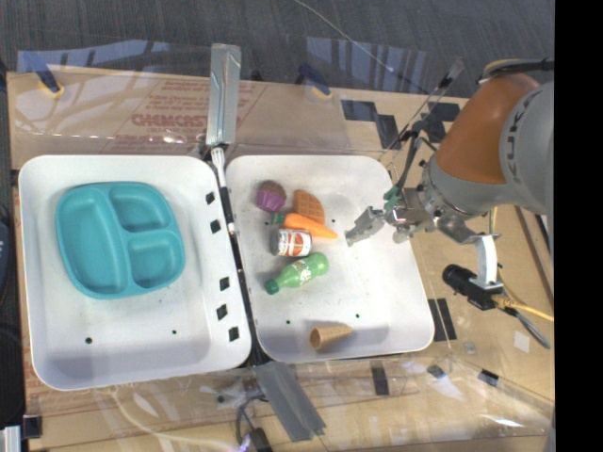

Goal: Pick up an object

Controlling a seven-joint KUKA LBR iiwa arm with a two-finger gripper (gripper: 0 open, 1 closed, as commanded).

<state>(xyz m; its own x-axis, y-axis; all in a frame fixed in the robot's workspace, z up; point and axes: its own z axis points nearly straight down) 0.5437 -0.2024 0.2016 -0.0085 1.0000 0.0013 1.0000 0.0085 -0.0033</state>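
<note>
Hovering low over the right bin (400, 332), tool (363, 226) angled toward the carrot (309, 223) cluster — likely lining up — finger state impossible to tell.

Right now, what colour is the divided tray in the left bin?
Teal, a plain blue-green all over; the divided tray shows clearly in the camera view.

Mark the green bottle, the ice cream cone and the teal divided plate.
green bottle (298, 274), camera view, middle of its body.
ice cream cone (329, 335), camera view, middle of the cone.
teal divided plate (77, 236), camera view, floor of its large left compartment.
</note>
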